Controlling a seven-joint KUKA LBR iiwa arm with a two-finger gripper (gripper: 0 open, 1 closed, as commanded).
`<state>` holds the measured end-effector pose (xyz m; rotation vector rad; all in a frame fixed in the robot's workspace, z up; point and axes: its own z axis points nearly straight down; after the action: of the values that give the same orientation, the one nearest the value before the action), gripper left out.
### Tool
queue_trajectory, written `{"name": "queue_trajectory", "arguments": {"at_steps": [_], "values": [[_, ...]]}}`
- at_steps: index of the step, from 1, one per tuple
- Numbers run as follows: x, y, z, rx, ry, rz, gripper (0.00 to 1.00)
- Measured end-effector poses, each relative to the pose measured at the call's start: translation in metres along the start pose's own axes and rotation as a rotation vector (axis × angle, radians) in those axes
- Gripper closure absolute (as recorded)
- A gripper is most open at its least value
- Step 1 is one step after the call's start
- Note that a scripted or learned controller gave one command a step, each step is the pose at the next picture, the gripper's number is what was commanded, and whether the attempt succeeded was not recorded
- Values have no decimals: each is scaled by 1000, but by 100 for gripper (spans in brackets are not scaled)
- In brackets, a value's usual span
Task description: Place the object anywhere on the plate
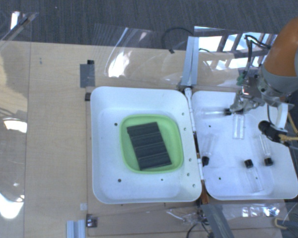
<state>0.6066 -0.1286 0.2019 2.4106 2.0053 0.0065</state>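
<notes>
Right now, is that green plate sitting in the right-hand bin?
No, the green plate sits in the left bin, with a dark ridged block on it.

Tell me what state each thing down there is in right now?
Green plate: sits in the left bin, carrying a dark ribbed block.
Dark ribbed block: lies flat on the plate, slightly slanted.
Left bin: holds the plate.
Right bin: holds several clear vials.
Clear vials: lie on their sides, scattered, some with black caps.
Gripper: hovers low over the right bin's far part, near one vial.
</notes>
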Motion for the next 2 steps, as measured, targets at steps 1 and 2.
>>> {"name": "queue_trajectory", "arguments": {"at_steps": [1, 2], "values": [[59, -49, 17, 5, 2, -68, 100], [124, -76, 16, 4, 3, -189, 100]]}}
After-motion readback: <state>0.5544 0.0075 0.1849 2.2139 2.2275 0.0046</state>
